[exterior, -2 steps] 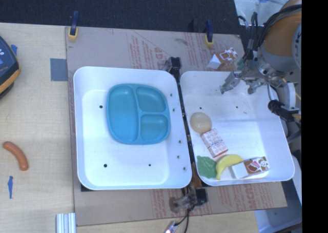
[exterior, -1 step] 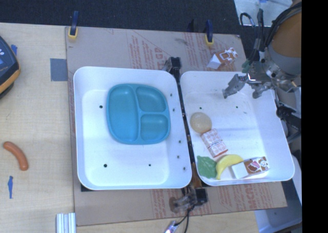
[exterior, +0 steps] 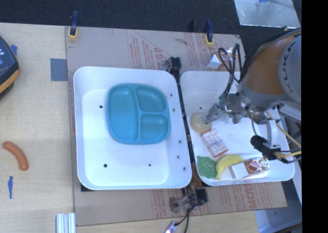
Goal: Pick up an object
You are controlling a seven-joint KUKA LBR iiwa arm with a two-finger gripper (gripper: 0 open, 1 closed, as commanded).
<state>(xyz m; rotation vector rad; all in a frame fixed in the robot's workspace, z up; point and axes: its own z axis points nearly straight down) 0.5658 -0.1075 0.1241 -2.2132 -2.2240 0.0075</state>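
Nothing lifted yet. Gripper [exterior: 209,118] low in right bin [exterior: 192,80], just beside tan disc [exterior: 198,122]; grasp state impossible to tell. Banana [exterior: 228,163] and packet [exterior: 214,142] lying loose nearby. Pick remains.

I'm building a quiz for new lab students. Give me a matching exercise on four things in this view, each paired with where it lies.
Things:
1. blue divided plate
2. banana
3. toy sausage
4. tan disc

Places:
A. on the bench, outside both bins
B. left bin
C. right bin, near its front edge
D. right bin, near its left wall, by the gripper

Pairs: 1-B, 2-C, 3-A, 4-D
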